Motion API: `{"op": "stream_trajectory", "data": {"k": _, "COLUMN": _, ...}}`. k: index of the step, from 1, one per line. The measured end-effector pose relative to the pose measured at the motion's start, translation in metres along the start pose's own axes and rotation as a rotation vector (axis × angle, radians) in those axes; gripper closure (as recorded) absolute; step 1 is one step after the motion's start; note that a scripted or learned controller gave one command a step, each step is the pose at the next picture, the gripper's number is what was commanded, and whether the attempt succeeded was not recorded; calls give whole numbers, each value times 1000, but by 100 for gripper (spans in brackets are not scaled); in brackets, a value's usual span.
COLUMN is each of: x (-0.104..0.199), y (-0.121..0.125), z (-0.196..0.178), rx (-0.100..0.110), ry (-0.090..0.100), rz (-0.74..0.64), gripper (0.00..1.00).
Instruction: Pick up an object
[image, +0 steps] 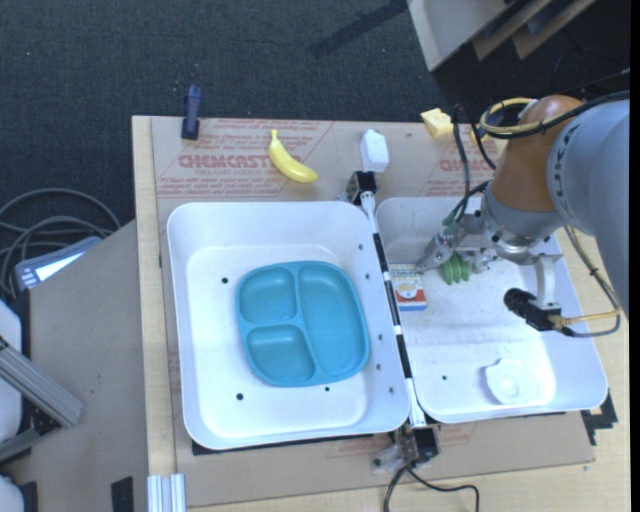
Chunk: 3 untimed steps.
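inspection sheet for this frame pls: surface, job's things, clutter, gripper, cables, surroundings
Surface: wooden bench bearing left bin and right bin, side by side.
Job's things: blue divided plate in left bin; green object, small carton and white lid-like piece in right bin.
Clutter: banana, yellow block, white object, dark blue item on bench beyond the bins.
Gripper: gripper low over right bin at the green object; grasp cannot be judged.
Cables: yellow-black cable at wrist; grey coils on floor at left.
Surroundings: dark carpet.
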<state>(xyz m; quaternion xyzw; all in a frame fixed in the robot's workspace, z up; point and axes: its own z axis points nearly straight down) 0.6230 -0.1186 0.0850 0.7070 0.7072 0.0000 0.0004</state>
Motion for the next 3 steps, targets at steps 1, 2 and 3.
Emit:
{"op": "stream_trajectory", "data": {"k": 1, "x": -26, "y": 25, "z": 0, "rx": -2, "ry": -1, "rz": 0, "gripper": 0}}
{"op": "stream_trajectory", "data": {"k": 2, "x": -26, "y": 26, "z": -10, "rx": -4, "ry": -2, "rz": 0, "gripper": 100}}
{"op": "stream_trajectory", "data": {"k": 3, "x": 56, "y": -27, "z": -100, "rx": 1, "ry": 2, "rz": -1, "gripper": 100}}
